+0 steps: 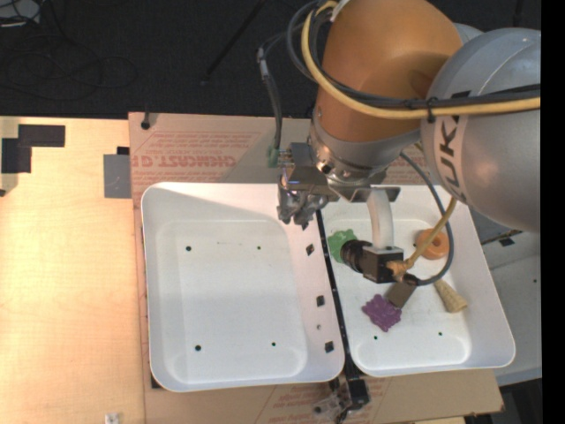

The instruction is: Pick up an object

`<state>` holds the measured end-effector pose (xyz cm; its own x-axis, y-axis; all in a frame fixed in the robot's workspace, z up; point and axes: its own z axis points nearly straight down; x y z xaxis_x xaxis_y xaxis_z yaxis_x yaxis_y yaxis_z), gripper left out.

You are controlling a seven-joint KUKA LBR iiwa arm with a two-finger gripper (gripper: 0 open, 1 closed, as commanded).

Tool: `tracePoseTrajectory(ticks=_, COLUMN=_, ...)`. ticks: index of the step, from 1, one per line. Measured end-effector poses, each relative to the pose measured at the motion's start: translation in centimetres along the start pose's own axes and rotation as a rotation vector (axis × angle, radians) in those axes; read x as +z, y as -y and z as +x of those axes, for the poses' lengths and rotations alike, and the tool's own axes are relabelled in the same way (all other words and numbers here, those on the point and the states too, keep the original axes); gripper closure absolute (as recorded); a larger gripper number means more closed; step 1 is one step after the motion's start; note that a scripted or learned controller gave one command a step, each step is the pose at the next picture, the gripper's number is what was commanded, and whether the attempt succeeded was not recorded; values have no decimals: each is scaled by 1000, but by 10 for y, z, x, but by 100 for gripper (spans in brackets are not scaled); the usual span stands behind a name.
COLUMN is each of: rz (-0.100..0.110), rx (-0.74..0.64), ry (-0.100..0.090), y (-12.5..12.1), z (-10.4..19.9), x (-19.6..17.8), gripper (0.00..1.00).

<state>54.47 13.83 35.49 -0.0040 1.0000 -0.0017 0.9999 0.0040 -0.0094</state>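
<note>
The right bin point(496, 343), shallow and white, holds the loose objects: a green piece point(341, 239) near its left wall, an orange ring-like piece point(434, 244) toward its far right side, a tan piece point(453, 299) by its right wall, and a purple lump point(382, 313) on its floor toward the near edge. None of them touches another. The gripper point(297, 208) hangs over the far left corner of the right bin, about where its wall meets the left bin point(221, 325), and nothing shows in its grasp; whether it is open or closed cannot be told. The grey arm point(494, 122) with its orange band rises above the far half of the right bin. The left bin, touching the right bin's left wall, shows a bare white floor with a few small dark dots. A sheet of cardboard point(203, 153) with red print lies under the right bin and beyond it. Left of that spreads the pale wooden table point(62, 281) with dark patches point(115, 173). Beyond the right bin the room is a dark floor point(132, 42) with loose cables point(26, 7).
</note>
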Motion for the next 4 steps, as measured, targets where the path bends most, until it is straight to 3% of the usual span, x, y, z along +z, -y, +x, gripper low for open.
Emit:
tracePoseTrajectory(ticks=1, rz=-22, rx=-1, ry=-6, y=-8, z=37, x=-153, gripper=100)
tracePoseTrajectory(ticks=2, rz=11, rx=4, ry=5, y=34, z=51, x=91, gripper=100)
tracePoseTrajectory(ticks=3, rz=-11, rx=9, ry=-2, y=70, z=-18, x=-2, gripper=100)
tracePoseTrajectory(ticks=4, rz=-11, rx=1, ry=-2, y=45, z=16, x=-55, gripper=100)
